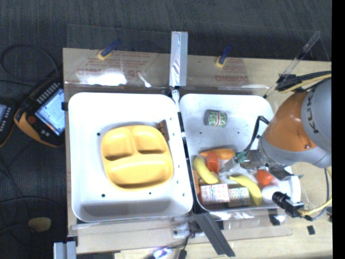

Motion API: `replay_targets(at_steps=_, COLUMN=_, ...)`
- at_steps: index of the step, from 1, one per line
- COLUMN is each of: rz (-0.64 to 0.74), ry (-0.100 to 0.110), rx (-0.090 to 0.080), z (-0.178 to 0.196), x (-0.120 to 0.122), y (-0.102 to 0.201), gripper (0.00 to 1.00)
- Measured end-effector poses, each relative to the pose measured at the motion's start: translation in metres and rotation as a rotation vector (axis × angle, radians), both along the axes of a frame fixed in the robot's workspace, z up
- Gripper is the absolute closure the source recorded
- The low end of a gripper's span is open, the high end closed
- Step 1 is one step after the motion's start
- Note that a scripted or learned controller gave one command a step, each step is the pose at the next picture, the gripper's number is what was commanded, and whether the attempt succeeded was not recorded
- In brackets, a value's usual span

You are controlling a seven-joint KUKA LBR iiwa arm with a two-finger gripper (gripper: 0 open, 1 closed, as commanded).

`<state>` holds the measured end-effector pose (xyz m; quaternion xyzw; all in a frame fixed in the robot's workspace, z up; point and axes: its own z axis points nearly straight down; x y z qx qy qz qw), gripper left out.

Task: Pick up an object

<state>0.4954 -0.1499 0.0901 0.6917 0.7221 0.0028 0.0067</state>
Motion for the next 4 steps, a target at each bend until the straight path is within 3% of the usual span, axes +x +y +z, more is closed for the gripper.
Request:
replay_targets(at_steps=1, rz=0.294, ry=0.015, rx=0.001, z=0.02, x=0.005, y=0.04, gripper=0.0)
replay_targets(at_steps=2, rz=0.264, ry=0.0, rx=-0.004, z=0.0, x=0.099, y=0.018, gripper=0.0)
replay_targets(at_steps=3, rz=0.336, ry=0.05, rx=0.009, z=-0.001, x=0.166, y=0.002, gripper=0.0)
replay_targets(at_steps=4, rz=0.337, ry=0.073, rx=0.012, z=0.003, x=0.161, y=0.002, gripper=1.0)
